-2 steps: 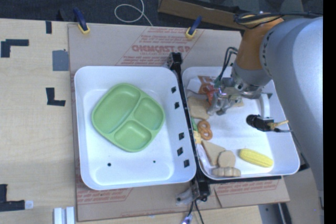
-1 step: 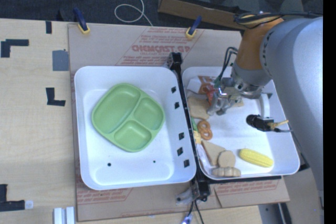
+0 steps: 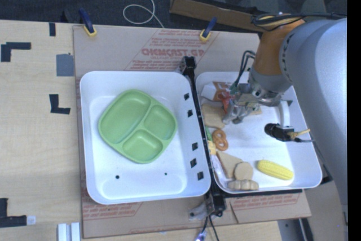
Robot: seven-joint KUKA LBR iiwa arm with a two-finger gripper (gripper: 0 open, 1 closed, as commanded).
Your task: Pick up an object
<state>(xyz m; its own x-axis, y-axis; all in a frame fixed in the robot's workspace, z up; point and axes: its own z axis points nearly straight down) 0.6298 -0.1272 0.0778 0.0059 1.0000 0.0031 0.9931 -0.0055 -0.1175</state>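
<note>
A green plate (image 3: 138,126) sits mid left bin. In the right bin (image 3: 256,147), a red-and-tan piece (image 3: 221,94) by the far left corner lies just left of the pincer (image 3: 236,115) — open or closed cannot be told — while the corn (image 3: 274,169) lies well nearer the front edge.

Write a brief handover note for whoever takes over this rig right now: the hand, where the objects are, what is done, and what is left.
Hand: low in the right bin, among toy food near its back left; nothing visibly held.
Things: yellow corn at that bin's front, round cookie beside it, pretzel by the left wall. Green plate lies in the left bin.
Done: no object lifted.
Left: grasp one and raise it.
</note>
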